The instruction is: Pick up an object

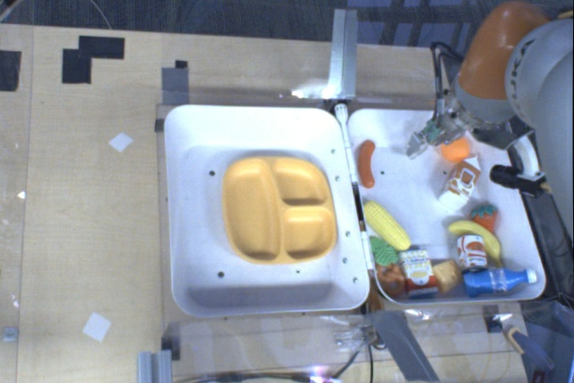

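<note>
Altogether two bins (179, 193), one tray (278, 209)

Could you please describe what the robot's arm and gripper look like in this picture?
The arm is bulky, with rounded light grey casing and a glossy orange band above the wrist. A thin dark cable loops beside it. The gripper is small, with metallic grey fingers.
</note>
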Robot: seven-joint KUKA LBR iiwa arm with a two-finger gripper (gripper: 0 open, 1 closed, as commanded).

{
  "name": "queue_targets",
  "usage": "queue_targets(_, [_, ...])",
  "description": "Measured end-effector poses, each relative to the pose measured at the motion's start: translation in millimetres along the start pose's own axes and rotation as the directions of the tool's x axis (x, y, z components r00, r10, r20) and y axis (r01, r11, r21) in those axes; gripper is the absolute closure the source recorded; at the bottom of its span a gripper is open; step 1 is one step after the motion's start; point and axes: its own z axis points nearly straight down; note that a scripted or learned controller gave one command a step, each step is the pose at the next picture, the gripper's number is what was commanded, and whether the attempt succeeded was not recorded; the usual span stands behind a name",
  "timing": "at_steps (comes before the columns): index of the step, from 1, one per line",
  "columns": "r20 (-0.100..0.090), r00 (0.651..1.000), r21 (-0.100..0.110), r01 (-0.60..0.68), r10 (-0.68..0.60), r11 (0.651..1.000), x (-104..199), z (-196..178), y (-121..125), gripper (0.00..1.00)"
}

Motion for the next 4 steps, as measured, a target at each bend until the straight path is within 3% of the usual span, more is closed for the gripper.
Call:
queue_targets(1, [-0.001, 1.000, 0.001, 0.001, -0.001, 1.000, 1, 1, 0, 0.00])
queue_targets(2, [0.006, 1.000, -0.006, 0.010, -0.010, 1.000, 0, -13, 3, 1.00])
queue_targets(3, [0.005, 1.000, -0.005, 0.011, -0.011, 1.000, 1, -12, 3, 0.00])
queue_targets(4, [-0.007, 0.999, 0.010, -0.040, 0.040, 0.999, -14, -19, -13, 0.00])
